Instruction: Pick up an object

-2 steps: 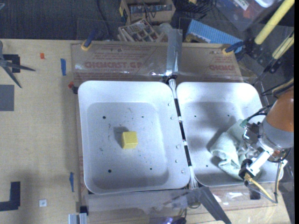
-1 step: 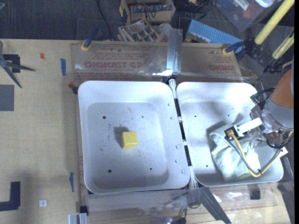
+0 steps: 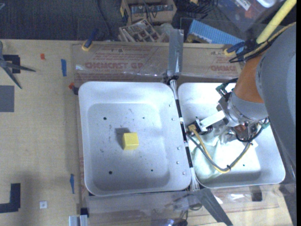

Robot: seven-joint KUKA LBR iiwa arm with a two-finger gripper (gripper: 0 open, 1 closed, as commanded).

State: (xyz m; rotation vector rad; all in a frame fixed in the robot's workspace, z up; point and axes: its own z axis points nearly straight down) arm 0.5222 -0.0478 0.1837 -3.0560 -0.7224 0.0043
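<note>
Pincer [image 3: 225, 134] low in right bin [image 3: 268, 173] — grip state unclear — yellow block [image 3: 130, 141] waits in left bin [image 3: 94, 102]; reach across next.

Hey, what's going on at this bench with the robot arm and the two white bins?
A grey robot arm with an orange band reaches from the right down into the right bin, its gripper low over the bin floor among yellow cables. Whether it has hold of anything can't be made out. A small yellow block lies by itself on the floor of the left bin, away from the arm.
</note>
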